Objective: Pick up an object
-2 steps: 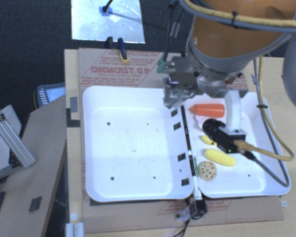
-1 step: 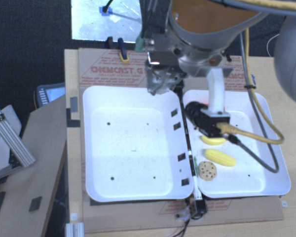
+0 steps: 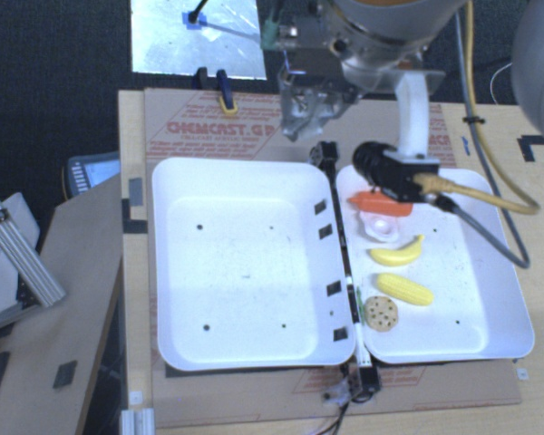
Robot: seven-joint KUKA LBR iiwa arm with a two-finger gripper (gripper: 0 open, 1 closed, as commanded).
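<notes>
Setting: robotics laboratory test bench.

Evidence:
- metal two-finger gripper [image 3: 295, 127] on a grey industrial arm, hanging over a brown cardboard sheet printed CHEMCAST in red [image 3: 208, 127]
- two shallow white plastic bins, both nearer the camera than the gripper: one [image 3: 245, 270] to its view-left, one [image 3: 471, 320] to its view-right
- black-and-yellow clamp [image 3: 225, 93] just view-left of the gripper
- shiny square metal sheet with blue tape [image 3: 195, 25] beyond the gripper
- silver aluminium extrusion rail [image 3: 18, 252] far to view-left
- dark carpet [image 3: 45, 62] around the pale wooden bench [image 3: 130, 125]

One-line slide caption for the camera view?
End effector hovers over the bench's far side; orange piece, banana, corn cob and cookie lie in the right bin.
</notes>
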